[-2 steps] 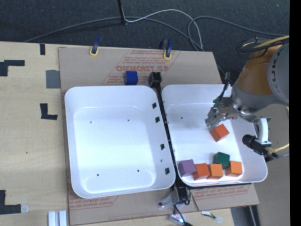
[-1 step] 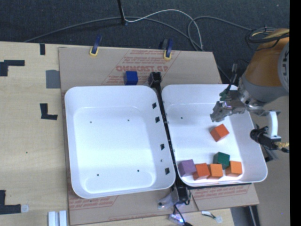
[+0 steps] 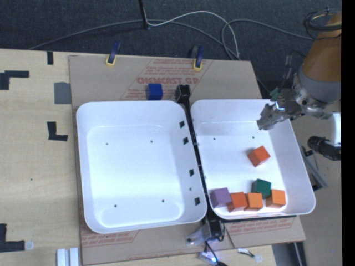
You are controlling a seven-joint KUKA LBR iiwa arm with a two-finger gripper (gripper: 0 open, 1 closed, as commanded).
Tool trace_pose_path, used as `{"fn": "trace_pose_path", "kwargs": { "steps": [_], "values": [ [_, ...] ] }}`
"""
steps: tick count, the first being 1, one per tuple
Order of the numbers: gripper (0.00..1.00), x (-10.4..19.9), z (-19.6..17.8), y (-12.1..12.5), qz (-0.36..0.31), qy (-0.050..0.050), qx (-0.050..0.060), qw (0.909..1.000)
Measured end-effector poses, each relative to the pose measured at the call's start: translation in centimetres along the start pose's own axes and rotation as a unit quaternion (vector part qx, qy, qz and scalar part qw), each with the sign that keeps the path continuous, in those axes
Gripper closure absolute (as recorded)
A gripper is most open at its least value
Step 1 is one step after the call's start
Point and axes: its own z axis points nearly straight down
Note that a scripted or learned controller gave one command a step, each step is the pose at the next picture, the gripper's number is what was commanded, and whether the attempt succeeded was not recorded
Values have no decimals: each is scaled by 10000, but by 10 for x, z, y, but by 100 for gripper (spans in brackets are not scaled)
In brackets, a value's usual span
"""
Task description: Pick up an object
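The arm point(image 3: 321, 65) is cut off by the view's right side, so little more than its orange band and grey wrist show. The gripper point(image 3: 268, 118) hangs over the far right corner of the right bin point(image 3: 233, 112); it is small and grey against the white, and whether it is spread or closed, or has hold of anything, cannot be told.

The right bin holds six blocks. An orange-red block point(image 3: 258, 155) lies alone near the middle, tilted, well apart from the gripper. Along the near edge sits a row: a purple block point(image 3: 220, 196), then an orange block point(image 3: 238, 201), a second orange block point(image 3: 254, 200) touching it, and a third orange block point(image 3: 277, 198) toward the near right corner. A dark green block point(image 3: 262, 187) sits just behind the row.

The left bin point(image 3: 89, 148) stands beside it. A blue block point(image 3: 155, 91) rests on the cardboard sheet point(image 3: 100, 73) beyond the left bin's far edge.
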Motion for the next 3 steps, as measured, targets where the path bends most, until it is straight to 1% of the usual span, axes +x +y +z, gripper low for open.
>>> {"fn": "trace_pose_path", "kwargs": {
  "steps": [1, 2, 3],
  "values": [
    [100, 58, 0, 15, -23, 10, 25, 10000],
    [100, 103, 16, 20, -17, 8, 31, 10000],
    [100, 151, 33, 36, -15, 6, 32, 10000]
  ]
}}
